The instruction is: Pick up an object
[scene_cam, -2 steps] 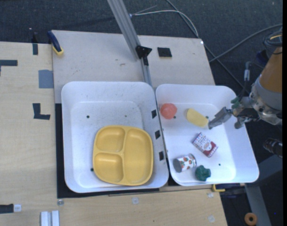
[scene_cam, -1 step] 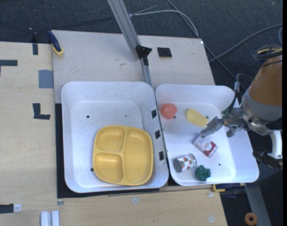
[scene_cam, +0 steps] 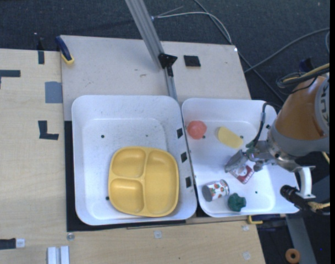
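Right bin, contents and tool.

Item 1: small red-and-white flat object, lying on the floor of the right-hand shallow white bin, toward its middle right. The grey two-finger gripper is directly over it, its tips at or touching the object's upper left edge; whether the object sits between the fingers cannot be told, and the spread of the hand cannot be told either.

Item 2: pale yellow oblong soft-looking piece, tilted, in the upper middle of the same bin, just above the gripper and apart from it.

Item 3: pink-red round ball, upper left of the bin, near the dividing wall, beside item 2 but not touching.

Item 4: small white cup with red and dark printed marks, lying on its side at the lower left of the bin.

Item 5: dark green lumpy object, just right of the cup, near the front wall.

Arm: grey arm with an orange band, entering from the right over the bin's right rim.

Left bin: shallow white bin holding a yellow plastic plate with three compartments, lying flat in the lower right part, near the wall shared with the right bin.
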### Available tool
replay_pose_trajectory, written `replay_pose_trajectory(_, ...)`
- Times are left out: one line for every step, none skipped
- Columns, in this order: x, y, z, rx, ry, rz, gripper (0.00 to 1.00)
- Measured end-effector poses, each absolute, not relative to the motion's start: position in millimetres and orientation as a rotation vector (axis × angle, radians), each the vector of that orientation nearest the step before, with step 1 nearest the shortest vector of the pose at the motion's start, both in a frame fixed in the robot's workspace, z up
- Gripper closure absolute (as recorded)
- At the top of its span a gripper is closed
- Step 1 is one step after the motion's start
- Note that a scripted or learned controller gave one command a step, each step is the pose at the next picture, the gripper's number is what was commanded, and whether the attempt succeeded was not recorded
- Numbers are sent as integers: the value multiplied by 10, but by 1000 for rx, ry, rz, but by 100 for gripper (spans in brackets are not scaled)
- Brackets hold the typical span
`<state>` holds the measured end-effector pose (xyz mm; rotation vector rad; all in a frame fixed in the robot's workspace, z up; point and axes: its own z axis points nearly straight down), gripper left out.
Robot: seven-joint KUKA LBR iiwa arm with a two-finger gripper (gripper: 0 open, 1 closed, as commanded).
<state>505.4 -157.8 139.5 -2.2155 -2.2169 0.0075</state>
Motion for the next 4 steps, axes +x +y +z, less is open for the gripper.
replay_pose_trajectory(5068, -1611, 909, -2231, -2227, 2, 0)
replay_pose_trajectory(5094, -1606, 1053, -2233, -2233, -6, 100)
replay_pose_trajectory(5196, -1596, 1533, -2221, -2225, -2, 100)
replay_pose_trajectory(5193, -1652, 2150, -2223, -2227, -3, 100)
